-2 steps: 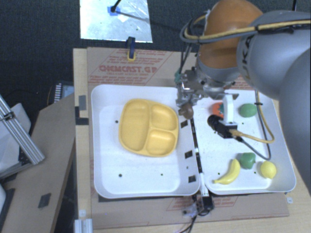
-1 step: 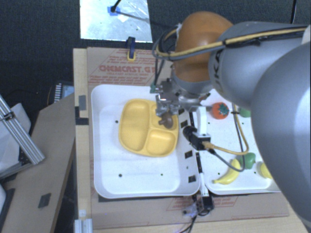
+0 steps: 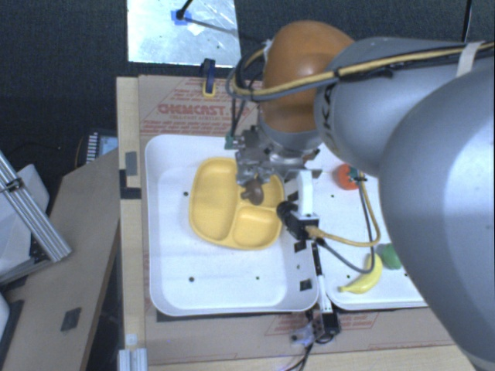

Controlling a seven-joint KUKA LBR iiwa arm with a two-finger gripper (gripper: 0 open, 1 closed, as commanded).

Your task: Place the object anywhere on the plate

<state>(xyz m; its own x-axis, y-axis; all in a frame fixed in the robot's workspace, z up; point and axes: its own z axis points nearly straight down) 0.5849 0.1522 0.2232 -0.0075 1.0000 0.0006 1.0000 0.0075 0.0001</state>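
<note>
Tool [image 3: 251,184]: dull grey metal, angular, pointing down over the far right part of the plate [image 3: 209,203]. Clenched or released: cannot tell.

Directly at the tip: small brown rounded lump [image 3: 252,195], matt, above a raised ridge of the plate. Gripped or merely resting there: cannot tell.

Above the tool: smooth, domed orange band [image 3: 302,68], then the broad grey casing of the arm [image 3: 433,145], satin-finished, entering from the right.

Plate: yellow glossy plastic, rounded outline, divided by low ridges into shallow compartments. Lying flat in the left bin [image 3: 166,238], toward its far right side.

Left bin: shallow white tray, smooth, with rounded corners, a raised rim and a few small dark specks on its floor.

Right bin [image 3: 340,207]: same white moulding, touching the left bin along one side, partly hidden by the arm.

In the right bin, well apart from the plate:
- Orange-red rounded item [image 3: 344,176] at the far side.
- Curved yellow banana [image 3: 362,282] near the front rim.
- Small green item [image 3: 390,257] just right of the banana, shape unclear.

Under both bins: brown cardboard sheet [image 3: 182,108], matt, with red printed lettering, on the worktop [image 3: 93,284].

Beyond the cardboard, far left: crinkled silver foil square [image 3: 182,22] on dark textured ground.

At the left edge: ribbed aluminium rail [image 3: 31,215], tilted.
</note>
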